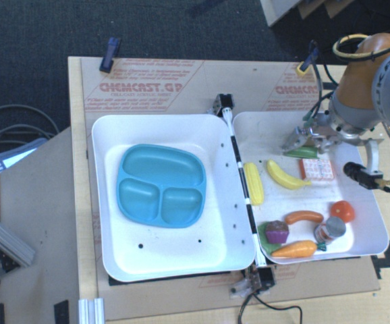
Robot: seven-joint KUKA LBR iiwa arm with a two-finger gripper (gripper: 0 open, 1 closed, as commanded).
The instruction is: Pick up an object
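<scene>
Two white bins are seen from above on a bench. A blue divided plate [161, 185] lies in the left bin [107, 235]. The right bin [370, 238] holds toy food: corn [253, 183], a banana [284, 175], a sausage [303, 217], a tomato [342, 210], a carrot [293, 250]. The gripper [308, 139] is lowered over a green item [301, 152] at the bin's far end; whether its fingers are spread or closed cannot be told.

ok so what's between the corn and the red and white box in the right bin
In the camera view, the banana lies between the corn and the red and white box, on the right bin floor.
</scene>
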